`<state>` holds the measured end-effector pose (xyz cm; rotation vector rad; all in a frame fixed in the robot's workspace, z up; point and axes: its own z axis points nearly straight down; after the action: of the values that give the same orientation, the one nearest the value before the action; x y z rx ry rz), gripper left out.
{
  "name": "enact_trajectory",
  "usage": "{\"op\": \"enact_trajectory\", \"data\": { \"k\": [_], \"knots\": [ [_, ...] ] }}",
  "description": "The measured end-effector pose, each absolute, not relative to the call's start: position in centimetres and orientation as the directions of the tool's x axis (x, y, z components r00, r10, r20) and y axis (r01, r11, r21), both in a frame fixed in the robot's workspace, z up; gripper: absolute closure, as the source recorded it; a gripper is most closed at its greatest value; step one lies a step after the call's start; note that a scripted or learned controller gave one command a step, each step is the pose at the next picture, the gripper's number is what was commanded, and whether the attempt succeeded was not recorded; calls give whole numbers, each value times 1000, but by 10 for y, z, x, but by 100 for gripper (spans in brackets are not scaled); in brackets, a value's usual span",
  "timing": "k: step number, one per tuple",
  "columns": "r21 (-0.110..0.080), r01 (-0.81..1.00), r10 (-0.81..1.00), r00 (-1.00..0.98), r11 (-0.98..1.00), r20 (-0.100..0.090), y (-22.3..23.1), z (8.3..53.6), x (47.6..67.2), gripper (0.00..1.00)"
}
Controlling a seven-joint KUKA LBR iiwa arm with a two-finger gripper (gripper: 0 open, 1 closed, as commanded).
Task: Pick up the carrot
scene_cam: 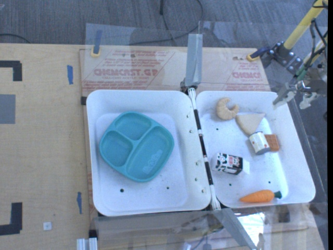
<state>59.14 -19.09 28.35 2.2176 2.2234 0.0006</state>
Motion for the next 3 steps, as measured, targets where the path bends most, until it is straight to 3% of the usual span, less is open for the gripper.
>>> {"op": "enact_trajectory", "data": {
  "k": [1, 2, 3],
  "knots": [
    [0, 1000, 1000, 26, -26, 0, -180, 135, 499, 0],
    [3, 976, 976, 218, -218, -2, -133, 95, 495, 0],
    [3, 974, 974, 225, -225, -1, -135, 104, 495, 100]
  ]
}}
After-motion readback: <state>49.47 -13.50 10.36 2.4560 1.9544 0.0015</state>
